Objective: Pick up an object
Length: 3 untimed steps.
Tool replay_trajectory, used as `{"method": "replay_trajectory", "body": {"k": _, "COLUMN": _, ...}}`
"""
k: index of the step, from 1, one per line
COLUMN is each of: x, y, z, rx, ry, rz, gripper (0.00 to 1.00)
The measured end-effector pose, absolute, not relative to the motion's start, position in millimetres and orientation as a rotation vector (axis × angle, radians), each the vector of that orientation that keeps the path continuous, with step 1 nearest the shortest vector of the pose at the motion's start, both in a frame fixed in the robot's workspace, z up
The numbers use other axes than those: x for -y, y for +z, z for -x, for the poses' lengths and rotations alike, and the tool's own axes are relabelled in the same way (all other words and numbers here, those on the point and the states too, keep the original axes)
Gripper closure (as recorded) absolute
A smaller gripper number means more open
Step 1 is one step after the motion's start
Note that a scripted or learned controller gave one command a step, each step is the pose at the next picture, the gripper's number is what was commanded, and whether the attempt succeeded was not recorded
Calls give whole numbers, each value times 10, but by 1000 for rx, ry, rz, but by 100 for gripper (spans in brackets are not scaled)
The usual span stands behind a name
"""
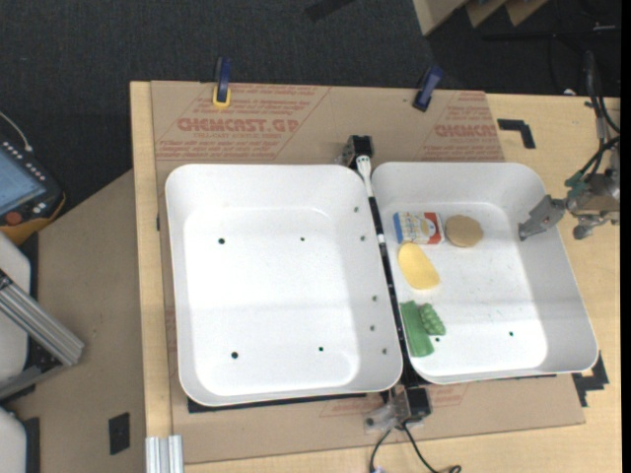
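The gripper (540,220) hovers at the right bin's (552,294) far rim, its grasp impossible to judge, with the round brown object (463,232) nearest, leftward.

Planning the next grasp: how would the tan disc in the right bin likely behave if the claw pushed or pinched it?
The tan disc looks round and flat, so it would probably slide, not roll. Its low profile may be hard to pinch. It touches the small box, so a push may shift both.
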<state>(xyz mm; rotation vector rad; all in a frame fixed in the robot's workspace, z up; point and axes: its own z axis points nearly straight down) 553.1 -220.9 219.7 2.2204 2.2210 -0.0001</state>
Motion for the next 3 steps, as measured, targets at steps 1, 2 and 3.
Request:
{"method": "replay_trajectory", "body": {"k": 1, "x": 1934, "y": 3384, "z": -4914, "rx": -2215, "ry": 10, "rz": -2211, "gripper": 0}}
{"method": "replay_trajectory", "body": {"k": 2, "x": 2267, "y": 4838, "z": -4835, "rx": -2204, "ry": 11, "rz": -2208, "gripper": 0}}
{"method": "replay_trajectory", "body": {"k": 3, "x": 2244, "y": 4851, "z": -4844, "rx": -2217, "ry": 1, "rz": -2214, "gripper": 100}}
